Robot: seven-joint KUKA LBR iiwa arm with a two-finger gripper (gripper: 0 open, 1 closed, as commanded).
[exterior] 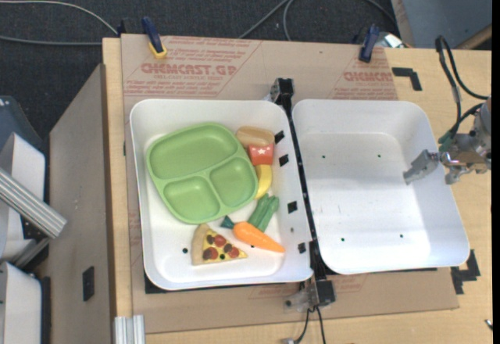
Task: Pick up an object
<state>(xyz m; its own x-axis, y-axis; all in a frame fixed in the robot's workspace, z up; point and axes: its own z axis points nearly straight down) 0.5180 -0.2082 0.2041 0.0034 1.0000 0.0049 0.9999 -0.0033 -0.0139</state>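
toy food lies in the left bin (144, 178): a carrot (256, 237), a pizza slice (215, 246), a red block (262, 153), a bread roll (255, 136), a banana (266, 180) and a green pod (264, 212), crowded beside a green divided plate (203, 172). all look like light, stiff plastic, likely smooth and a bit slippery. the carrot seems the best choice, gripped across its thick orange middle. the gripper (426, 165) hangs at the far edge of the right bin (375, 186), well apart from the toys; it carries nothing visible, and i cannot tell how wide it stands.
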